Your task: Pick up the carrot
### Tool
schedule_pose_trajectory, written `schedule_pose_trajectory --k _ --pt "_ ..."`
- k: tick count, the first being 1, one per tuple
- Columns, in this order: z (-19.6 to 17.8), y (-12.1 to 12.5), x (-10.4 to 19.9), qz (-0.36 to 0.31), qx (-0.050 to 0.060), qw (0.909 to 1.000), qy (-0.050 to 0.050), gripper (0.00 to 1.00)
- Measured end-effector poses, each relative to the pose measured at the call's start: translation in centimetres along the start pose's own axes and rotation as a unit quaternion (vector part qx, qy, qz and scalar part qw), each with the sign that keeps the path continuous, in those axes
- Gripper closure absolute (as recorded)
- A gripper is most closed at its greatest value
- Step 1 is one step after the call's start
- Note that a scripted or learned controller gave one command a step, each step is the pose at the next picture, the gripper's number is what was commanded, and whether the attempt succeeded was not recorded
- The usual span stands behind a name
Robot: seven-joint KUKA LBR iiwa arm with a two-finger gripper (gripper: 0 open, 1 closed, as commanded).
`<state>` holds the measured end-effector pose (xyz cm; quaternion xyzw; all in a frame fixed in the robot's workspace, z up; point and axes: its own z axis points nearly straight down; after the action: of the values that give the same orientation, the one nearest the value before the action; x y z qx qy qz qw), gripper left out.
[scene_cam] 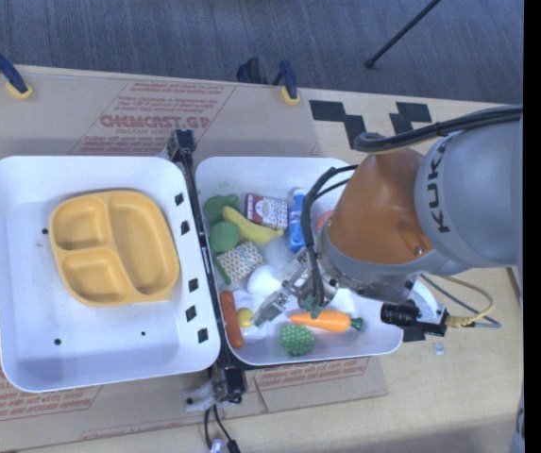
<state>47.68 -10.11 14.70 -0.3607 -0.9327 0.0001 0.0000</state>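
The fingers [284, 300] are hanging low in the right bin [215, 173], spread apart and gripping nothing. The carrot [322, 322] is lying just beside them near the bin's front wall, green end pointing right. A green toy [296, 340] is sitting just beside the carrot. A sausage [229, 317], white ball [262, 279] and banana [248, 226] are crowding the fingers' left. A yellow tray [114, 246] is resting in the left bin [6, 281].

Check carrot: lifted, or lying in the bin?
Lying in the right bin. The carrot rests flat near the front wall, beside the gripper, not between its fingers.
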Motion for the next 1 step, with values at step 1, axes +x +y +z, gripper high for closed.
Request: schedule_pose_trajectory --k 1 --pt "2.33 -3.79 -3.33 -0.023 0.001 0.9997 0.002 0.00"
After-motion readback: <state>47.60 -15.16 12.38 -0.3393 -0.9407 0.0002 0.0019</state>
